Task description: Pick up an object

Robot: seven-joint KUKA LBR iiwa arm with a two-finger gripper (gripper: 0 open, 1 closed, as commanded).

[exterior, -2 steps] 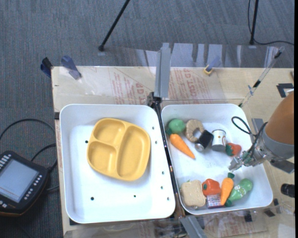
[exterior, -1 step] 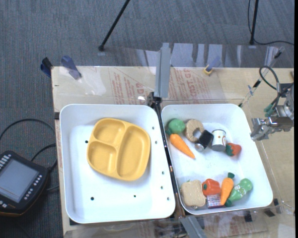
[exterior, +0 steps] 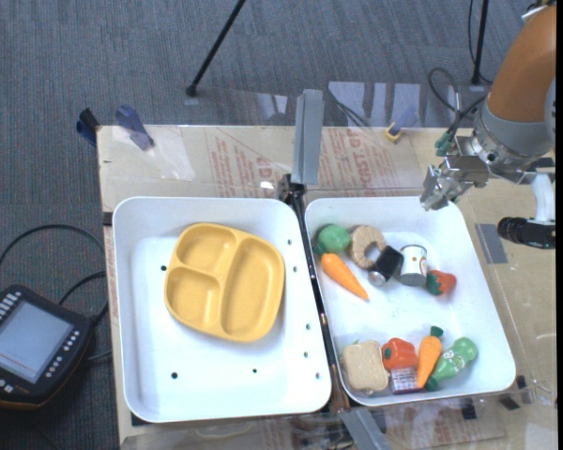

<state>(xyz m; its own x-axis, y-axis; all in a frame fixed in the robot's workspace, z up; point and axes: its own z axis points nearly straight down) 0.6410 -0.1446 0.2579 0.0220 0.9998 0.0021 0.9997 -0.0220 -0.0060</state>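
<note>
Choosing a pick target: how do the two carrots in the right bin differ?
The upper carrot lies alone on bare bin floor, near the left wall, pointing down-right. The lower carrot is packed into the cluster at the front, between the red pepper and a green toy, lying steeper, green top uppermost. The upper one looks slightly longer. Both are orange toys with green tops, and the gripper hovers over the bin's far rim.

1 camera looks down on the bench (exterior: 169, 162) from above, at a slant, from its front side. It stands far enough to take in both white bins whole: the left bin (exterior: 141, 382) and the right bin (exterior: 488, 345). The grey floor (exterior: 122, 45) lies at the top, and the arm (exterior: 521, 73) enters from the right.
</note>
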